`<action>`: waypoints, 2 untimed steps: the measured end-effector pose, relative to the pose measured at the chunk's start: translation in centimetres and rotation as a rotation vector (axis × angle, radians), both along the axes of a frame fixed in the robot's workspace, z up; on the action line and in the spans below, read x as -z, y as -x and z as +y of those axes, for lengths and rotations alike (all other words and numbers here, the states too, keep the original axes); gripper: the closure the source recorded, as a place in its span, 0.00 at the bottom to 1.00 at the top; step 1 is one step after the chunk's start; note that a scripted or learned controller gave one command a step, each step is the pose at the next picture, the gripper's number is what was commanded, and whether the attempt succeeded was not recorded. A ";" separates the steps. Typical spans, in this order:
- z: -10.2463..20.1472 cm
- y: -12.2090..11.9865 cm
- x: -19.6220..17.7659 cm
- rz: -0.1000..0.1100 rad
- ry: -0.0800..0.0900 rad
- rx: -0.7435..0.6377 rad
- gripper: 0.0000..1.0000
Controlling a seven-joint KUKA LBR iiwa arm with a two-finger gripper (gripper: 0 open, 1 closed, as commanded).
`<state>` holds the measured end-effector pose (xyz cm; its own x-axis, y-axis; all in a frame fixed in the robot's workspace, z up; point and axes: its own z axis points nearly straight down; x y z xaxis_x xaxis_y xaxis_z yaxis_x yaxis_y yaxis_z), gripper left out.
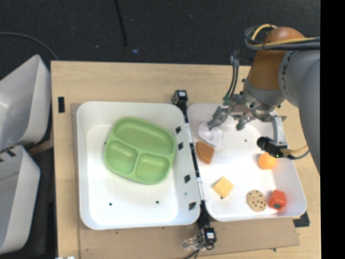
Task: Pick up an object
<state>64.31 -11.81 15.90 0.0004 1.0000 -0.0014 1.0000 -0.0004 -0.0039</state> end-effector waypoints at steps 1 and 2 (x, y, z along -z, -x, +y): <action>-0.1 0.0 5.2 -0.001 0.000 0.003 0.00; -0.2 -0.1 3.8 -0.008 0.001 0.005 1.00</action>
